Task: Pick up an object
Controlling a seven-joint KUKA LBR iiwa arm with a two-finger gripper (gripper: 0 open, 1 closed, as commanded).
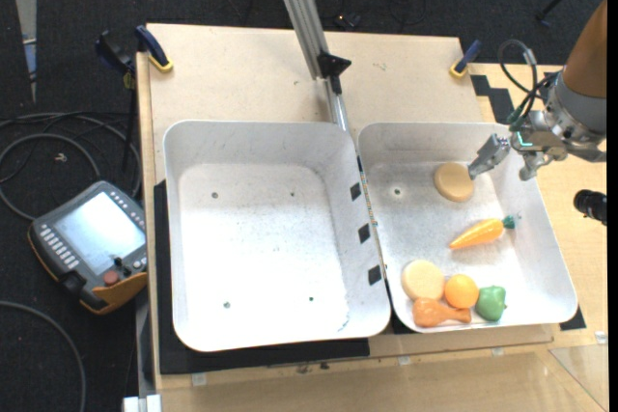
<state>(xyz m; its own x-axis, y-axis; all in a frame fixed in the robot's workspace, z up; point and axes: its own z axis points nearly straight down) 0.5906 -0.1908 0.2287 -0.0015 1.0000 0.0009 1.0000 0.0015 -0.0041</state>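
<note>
The right bin [415, 150] holds a tan round disc [452, 181] near its middle. An orange carrot [478, 233] lies lower down. At the bin's front are a pale yellow round piece [423, 280], an orange ball [462, 290], a green pepper [491, 302] and an orange-brown piece [439, 313]. My gripper [508, 157] hangs over the bin's right part, just right of the tan disc. Its fingers are spread apart with nothing between them. One fingertip [481, 164] is close to the disc's right edge.
The left bin [193, 207] sits beside the right one, with a dark divider strip [365, 217] between them. A metal pole [299, 5] slants over the bench's back. Clamps [154, 53] grip the bench corners. A teach pendant [92, 246] lies on the floor at left.
</note>
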